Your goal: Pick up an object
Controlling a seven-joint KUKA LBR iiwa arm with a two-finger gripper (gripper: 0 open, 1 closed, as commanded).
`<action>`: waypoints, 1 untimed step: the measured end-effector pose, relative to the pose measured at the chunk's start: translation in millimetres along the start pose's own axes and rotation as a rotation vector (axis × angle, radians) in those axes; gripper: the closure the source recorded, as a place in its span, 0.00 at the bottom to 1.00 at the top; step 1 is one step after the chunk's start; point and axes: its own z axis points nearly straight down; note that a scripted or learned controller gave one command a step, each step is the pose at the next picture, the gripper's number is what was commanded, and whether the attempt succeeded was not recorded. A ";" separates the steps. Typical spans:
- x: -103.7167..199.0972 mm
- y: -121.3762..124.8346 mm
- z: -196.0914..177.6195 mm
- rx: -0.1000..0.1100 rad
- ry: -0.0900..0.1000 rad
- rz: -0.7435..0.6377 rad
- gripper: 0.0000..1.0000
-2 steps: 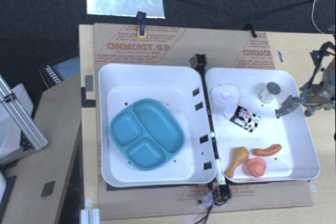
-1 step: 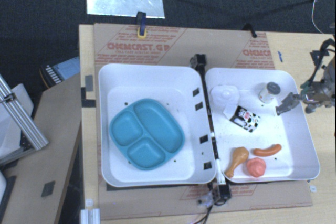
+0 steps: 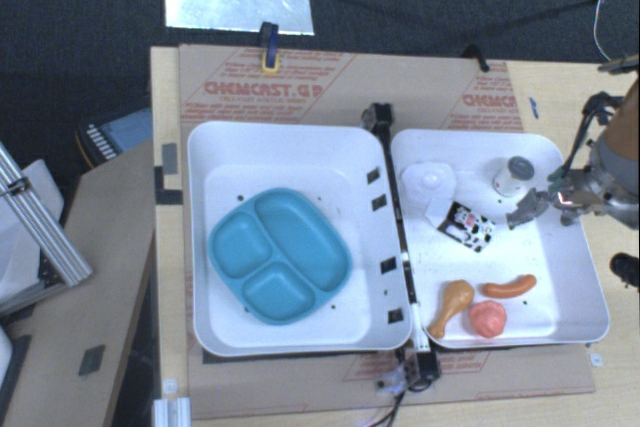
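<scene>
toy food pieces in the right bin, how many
3, all near its front edge: a drumstick at the left, a sausage to its right, and a pink ball just below the sausage. None seems hidden.

Arm (image 3: 618, 155) cut off by right edge, pincer (image 3: 540, 205) too blurred to tell finger state, black-and-white patterned item (image 3: 468, 226) too small to identify, metal frame (image 3: 35, 225) cropped at left edge.

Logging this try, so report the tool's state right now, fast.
Tool: open or shut cannot be told; it sits over the right shallow white bin, beside the black-and-white patterned small object. Nothing seen between it.
</scene>
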 end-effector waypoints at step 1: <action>7.4 5.7 46.1 0.000 0.000 -0.002 0.00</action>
